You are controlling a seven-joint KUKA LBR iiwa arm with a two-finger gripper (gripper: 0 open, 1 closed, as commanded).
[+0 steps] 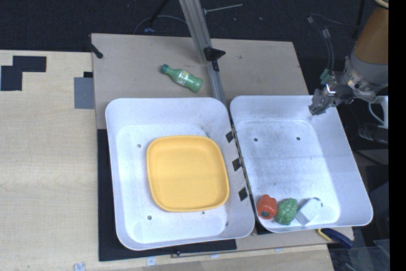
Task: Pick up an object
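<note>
While parked over far right rim of right bin (pixel 355 155), jaws (pixel 319 103) carry nothing; opening cannot be judged. Candidate objects, red pepper (pixel 267 206), green item (pixel 286 211), white block (pixel 307 211), clustered in near corner, well apart.

Even, moderate overhead light; the two shallow white plastic bins (pixel 298 155) look bright. The surroundings are dark, and the picture is slightly soft and grainy

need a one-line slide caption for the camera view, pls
End effector at the right bin's far rim; yellow plate in the left bin; green bottle on the bench behind.
</note>
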